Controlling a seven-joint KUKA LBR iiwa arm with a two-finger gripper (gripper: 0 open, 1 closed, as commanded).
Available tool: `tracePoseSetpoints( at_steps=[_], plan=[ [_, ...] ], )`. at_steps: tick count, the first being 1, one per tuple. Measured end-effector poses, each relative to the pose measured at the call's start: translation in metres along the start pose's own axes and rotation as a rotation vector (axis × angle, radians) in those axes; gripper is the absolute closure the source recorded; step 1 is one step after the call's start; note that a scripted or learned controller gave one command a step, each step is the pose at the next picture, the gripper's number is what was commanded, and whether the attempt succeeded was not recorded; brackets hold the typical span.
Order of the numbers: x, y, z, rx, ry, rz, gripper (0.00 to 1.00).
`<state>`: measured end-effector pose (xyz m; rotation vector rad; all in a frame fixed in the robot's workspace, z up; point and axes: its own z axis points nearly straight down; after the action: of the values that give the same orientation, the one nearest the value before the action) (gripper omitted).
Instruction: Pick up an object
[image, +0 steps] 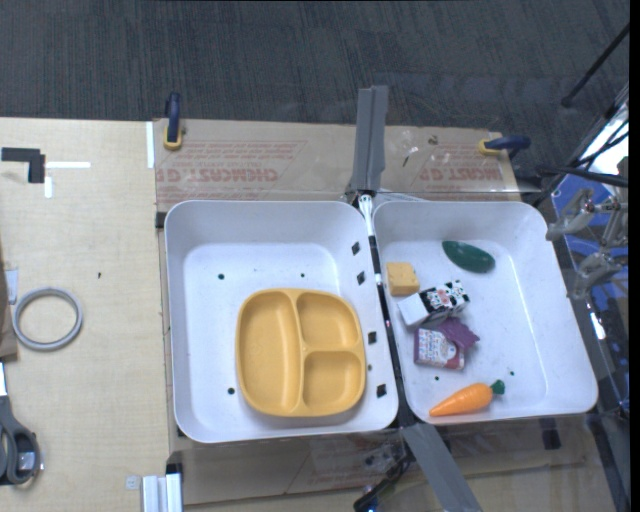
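Right bin holds candidates: toy carrot at 6 o'clock, green oval at 12, yellow block at 10 – carrot likely light, stiff, smooth plastic, apt to roll; pinch across thick middle – gripper state: cannot tell

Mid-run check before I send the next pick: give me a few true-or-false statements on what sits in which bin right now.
1. The yellow divided tray lies in the left bin. True.
2. The toy carrot lies in the left bin. False: it lies near the front edge of the right bin.
3. The dark green object sits toward the back of the right bin. True.
4. The yellow block rests on the tray. False: it is in the right bin.
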<state>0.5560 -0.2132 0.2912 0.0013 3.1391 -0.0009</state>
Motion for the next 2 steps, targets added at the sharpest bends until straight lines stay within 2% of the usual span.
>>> tracePoseSetpoints(
  at_steps=[1, 2],
  plan=[
    [-0.036, 0.003, 0.16, 0.0, 0.002, 0.203, 0.0],
    [-0.097, 0.043, 0.195, 0.001, -0.003, 0.768, 0.0]
  ],
)
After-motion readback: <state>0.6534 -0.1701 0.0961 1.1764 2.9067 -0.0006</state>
